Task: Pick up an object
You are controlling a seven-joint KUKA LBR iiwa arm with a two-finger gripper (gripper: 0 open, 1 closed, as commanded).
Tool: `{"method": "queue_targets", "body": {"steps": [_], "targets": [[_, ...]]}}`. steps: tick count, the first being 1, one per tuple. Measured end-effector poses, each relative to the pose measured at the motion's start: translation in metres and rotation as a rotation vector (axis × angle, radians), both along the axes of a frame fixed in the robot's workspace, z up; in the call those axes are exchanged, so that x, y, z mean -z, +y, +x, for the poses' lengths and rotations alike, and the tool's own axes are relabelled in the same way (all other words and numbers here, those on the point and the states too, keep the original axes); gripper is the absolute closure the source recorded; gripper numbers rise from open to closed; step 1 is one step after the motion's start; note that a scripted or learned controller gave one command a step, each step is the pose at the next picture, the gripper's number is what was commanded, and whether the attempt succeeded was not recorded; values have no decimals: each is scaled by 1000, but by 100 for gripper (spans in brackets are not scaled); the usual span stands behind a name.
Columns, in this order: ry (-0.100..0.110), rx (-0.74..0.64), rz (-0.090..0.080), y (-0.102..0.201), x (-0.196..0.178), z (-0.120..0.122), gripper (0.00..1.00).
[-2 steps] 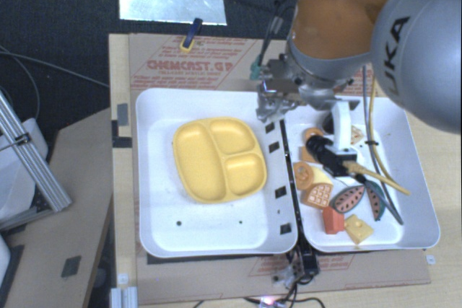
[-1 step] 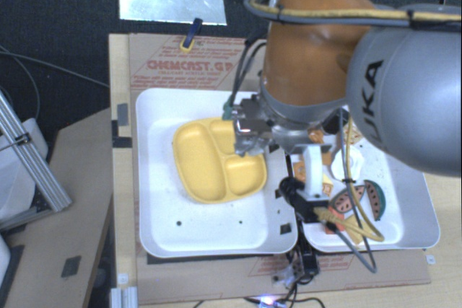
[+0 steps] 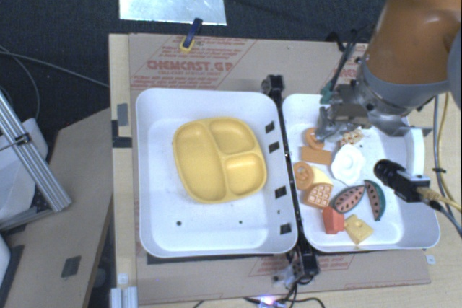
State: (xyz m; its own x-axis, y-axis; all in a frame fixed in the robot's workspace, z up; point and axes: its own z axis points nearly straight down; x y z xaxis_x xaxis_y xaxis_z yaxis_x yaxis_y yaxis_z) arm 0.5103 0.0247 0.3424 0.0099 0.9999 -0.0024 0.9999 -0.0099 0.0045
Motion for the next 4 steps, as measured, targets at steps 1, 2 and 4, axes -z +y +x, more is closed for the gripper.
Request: {"method": "queue_targets", "body": {"steps": [1, 2, 4], "targets": [[11, -19, 4, 66, 82, -4, 100], [3, -12, 3, 62, 77, -2, 0], [-3, -19, 4, 93, -94, -22, 100]]}}
